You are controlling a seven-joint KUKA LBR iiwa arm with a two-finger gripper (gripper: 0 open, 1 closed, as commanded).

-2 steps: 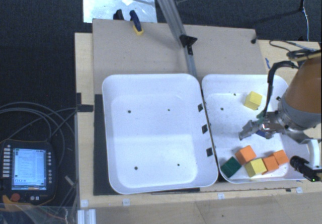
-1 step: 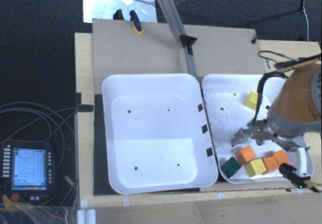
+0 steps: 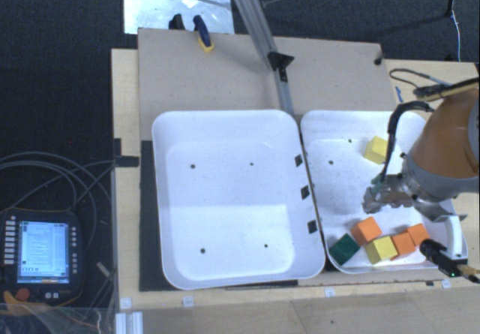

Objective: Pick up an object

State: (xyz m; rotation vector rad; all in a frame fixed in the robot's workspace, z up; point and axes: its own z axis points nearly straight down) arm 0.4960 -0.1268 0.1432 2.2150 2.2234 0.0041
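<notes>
We start with the left bin (image 3: 225, 197), the bigger white tray, which has nothing in it, and beside it the right bin (image 3: 330, 137), where all the blocks lie. The arm (image 3: 450, 152) reaches in over the right bin from the right, its gripper (image 3: 382, 197) hanging low above the near end. Just below it sit an orange cube (image 3: 367, 229), a yellow cube (image 3: 382, 249), a second orange block (image 3: 409, 239) and a dark green cube (image 3: 344, 249), bunched close; another yellow cube (image 3: 376, 149) lies apart, farther back. We judge this the approach step, nothing gripped. Whether the fingers are apart or together we cannot tell, as the view is blurred there. Next, we would centre over the orange cube, descend and close without nudging its neighbours
</notes>
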